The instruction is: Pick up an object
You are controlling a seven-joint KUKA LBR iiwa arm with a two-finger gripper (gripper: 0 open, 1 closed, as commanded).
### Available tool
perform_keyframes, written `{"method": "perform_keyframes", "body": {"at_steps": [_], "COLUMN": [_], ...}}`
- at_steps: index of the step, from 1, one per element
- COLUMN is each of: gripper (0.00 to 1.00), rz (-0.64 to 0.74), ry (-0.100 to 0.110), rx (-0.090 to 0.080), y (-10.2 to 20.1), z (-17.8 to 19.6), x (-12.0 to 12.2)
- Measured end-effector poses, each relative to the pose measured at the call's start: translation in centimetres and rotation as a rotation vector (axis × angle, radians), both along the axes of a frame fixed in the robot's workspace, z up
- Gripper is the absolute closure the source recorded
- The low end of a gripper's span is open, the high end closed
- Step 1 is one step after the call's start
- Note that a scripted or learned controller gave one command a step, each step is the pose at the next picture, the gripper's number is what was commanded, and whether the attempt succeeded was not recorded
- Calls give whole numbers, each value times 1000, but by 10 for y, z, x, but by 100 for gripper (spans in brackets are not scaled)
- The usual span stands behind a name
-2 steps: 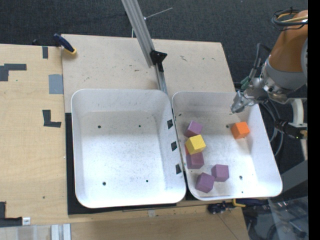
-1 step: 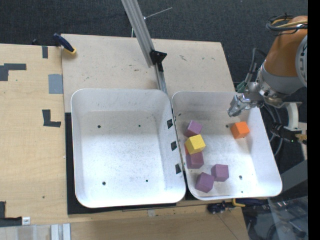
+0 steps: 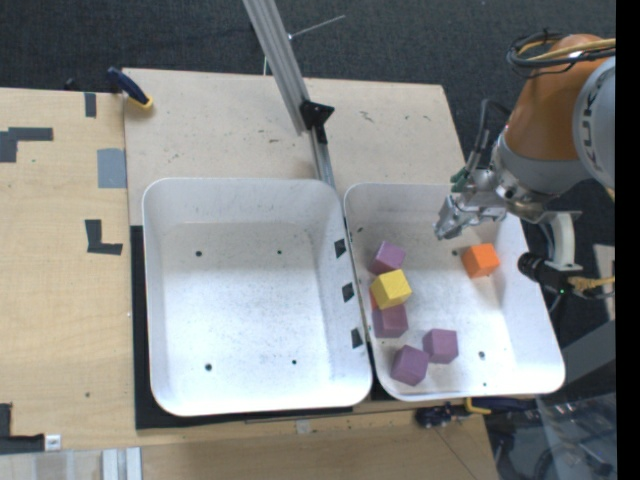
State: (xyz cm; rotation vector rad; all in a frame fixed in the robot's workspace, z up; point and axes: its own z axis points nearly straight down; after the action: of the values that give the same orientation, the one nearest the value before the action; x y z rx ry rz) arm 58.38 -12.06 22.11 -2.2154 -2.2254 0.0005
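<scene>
The right bin [image 3: 520, 318] holds an orange cube [image 3: 481, 260] near its right wall, a yellow cube [image 3: 391, 288] by the left wall, and several purple cubes: one [image 3: 389, 257] above the yellow cube, one [image 3: 390, 319] just below it, and two [image 3: 440, 345] [image 3: 409, 364] near the front. My gripper [image 3: 448, 225] hangs over the upper middle of this bin, up and left of the orange cube, with nothing seen between its fingers.
The left bin [image 3: 160, 268] stands beside the right one, their walls meeting at the centre. A slanted metal rail [image 3: 285, 58] runs down from the top to the bins' joint. A blue and yellow tool [image 3: 130, 88] lies on the bench at the upper left.
</scene>
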Motion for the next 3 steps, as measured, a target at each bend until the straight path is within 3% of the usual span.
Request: {"method": "perform_keyframes", "body": {"at_steps": [3], "gripper": [100], "rz": [3], "ry": [2], "rx": [1], "y": [153], "z": [-4], "x": [-57]}}
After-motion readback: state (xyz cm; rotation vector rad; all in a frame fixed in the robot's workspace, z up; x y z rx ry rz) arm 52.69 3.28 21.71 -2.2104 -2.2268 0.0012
